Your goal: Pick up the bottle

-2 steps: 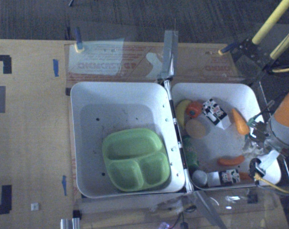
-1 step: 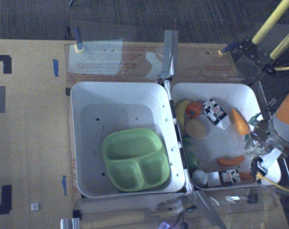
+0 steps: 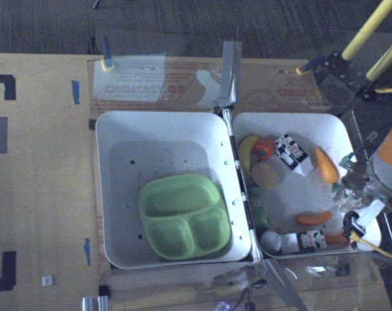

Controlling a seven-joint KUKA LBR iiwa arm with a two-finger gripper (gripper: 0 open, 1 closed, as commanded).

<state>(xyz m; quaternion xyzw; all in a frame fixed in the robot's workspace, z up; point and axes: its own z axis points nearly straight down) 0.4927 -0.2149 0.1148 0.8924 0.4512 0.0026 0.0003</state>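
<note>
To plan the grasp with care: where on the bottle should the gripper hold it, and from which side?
Grip the bottle at its labelled middle, coming straight down from above. It lies on its side along the right bin's near wall, with its grey cap toward the corner, so a side approach looks blocked. Close across its narrow width.

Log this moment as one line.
bottle: lying in right bin, along near wall | gripper: over bin's right side, apart from bottle | pick: not done

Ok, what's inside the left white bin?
A light green plastic plate with three compartments lies in the shallow white left bin, toward its near right corner. The floor beneath it is hidden.
</note>
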